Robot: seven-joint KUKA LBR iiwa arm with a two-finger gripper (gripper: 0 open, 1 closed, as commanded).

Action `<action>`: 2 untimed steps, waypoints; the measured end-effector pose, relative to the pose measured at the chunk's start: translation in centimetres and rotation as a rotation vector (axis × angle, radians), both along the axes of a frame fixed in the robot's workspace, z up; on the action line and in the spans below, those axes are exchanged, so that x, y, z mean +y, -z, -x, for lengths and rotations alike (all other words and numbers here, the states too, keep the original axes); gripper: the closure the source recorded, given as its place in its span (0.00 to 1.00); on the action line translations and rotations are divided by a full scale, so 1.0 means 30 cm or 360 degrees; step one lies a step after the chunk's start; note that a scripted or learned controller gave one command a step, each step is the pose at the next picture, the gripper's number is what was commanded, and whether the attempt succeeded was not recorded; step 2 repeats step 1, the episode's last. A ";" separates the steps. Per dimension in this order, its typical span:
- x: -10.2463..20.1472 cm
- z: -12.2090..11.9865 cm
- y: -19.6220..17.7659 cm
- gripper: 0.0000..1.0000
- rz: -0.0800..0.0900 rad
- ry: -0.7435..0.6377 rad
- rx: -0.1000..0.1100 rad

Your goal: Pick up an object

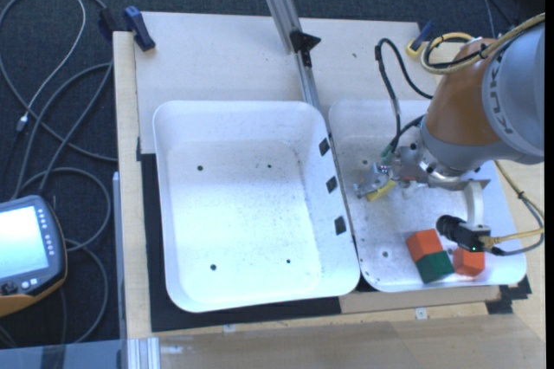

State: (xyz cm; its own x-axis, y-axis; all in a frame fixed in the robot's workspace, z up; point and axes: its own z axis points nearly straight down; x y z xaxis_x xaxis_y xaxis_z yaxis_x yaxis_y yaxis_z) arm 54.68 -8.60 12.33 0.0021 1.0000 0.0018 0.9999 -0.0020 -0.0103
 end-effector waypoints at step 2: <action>-0.183 -0.208 0.082 0.00 0.0008 0.0000 -0.0022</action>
